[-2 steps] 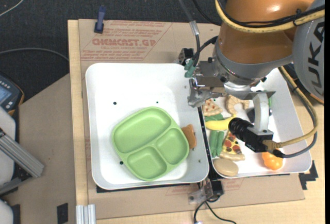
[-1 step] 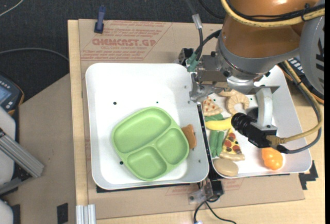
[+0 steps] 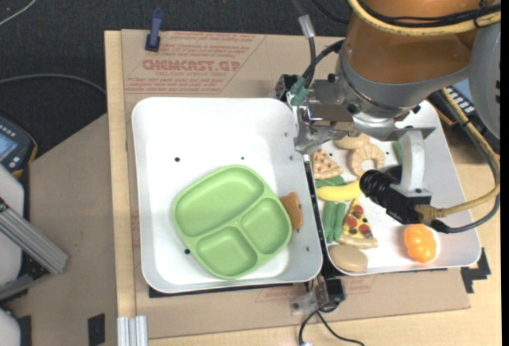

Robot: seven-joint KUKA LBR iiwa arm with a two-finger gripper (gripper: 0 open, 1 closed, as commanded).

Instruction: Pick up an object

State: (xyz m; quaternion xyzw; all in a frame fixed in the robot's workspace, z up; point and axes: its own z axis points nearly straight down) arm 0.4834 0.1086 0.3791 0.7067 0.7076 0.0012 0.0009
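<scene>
I see the bench (image 3: 199, 70), brown board, carrying two white bins: left bin (image 3: 159, 130), right bin (image 3: 457, 249), side by side.

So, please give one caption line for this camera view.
KUKA arm above right bin of toy food; green tray in left bin.

Arm reaching in from three o'clock, wrist low over the bench.

The grey arm with its orange band fills the one-to-two o'clock part of the camera view; its wrist points down toward the centre. The gripper (image 3: 362, 147) sits beneath the wrist housing, largely hidden by it, cables looping around toward four o'clock.
</scene>
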